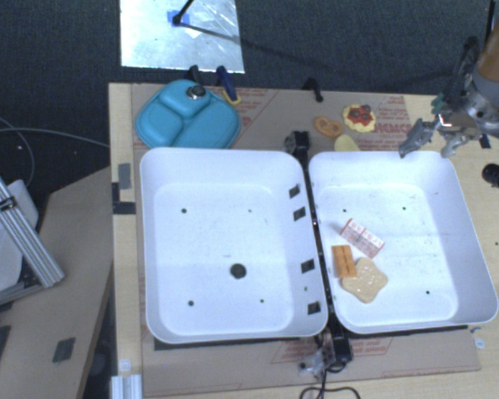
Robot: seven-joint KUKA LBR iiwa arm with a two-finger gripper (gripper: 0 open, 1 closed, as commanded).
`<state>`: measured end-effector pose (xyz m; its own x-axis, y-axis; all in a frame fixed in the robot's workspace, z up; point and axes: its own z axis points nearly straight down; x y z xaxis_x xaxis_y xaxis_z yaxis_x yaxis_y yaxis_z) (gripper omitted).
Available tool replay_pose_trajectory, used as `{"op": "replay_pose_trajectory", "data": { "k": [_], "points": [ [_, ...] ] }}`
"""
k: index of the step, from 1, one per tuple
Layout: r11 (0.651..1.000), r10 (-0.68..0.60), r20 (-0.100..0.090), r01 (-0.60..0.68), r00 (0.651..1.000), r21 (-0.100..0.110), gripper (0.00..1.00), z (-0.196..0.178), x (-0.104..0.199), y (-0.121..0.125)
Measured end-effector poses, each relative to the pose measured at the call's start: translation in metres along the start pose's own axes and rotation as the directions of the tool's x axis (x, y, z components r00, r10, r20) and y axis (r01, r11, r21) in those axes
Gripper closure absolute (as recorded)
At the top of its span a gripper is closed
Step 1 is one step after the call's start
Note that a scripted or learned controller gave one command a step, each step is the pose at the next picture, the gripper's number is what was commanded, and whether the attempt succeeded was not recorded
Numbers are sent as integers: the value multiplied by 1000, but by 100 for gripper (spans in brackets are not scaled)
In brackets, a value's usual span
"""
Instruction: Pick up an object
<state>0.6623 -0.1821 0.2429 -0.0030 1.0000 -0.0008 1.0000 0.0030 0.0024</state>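
Observation:
The right bin holds three small things near its left wall: a pink-and-white striped box, an orange block and a tan toast-shaped piece that touches the block. In the left bin lies one small dark round piece. My gripper hangs over the far right rim of the right bin, well away from the three objects. Its fingers are spread open with nothing between them.
A blue lidded tray sits on the bench behind the left bin. Toy foods lie behind the right bin: a pizza-like disc, an orange piece and a pale piece. A black clamp sits where the bins meet.

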Motion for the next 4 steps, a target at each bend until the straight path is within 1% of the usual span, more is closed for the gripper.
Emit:
{"op": "replay_pose_trajectory", "data": {
  "k": [1,2,3,4],
  "points": [
    [1000,7,-3,-7,1000,14,0,122,-26,-71],
    [1000,-2,6,2,1000,-11,0,156,45,-123],
    [1000,1,7,-1,1000,-16,100,142,41,-120],
    [1000,2,-2,-2,1000,3,100,79,65,-178]
  ]
}}
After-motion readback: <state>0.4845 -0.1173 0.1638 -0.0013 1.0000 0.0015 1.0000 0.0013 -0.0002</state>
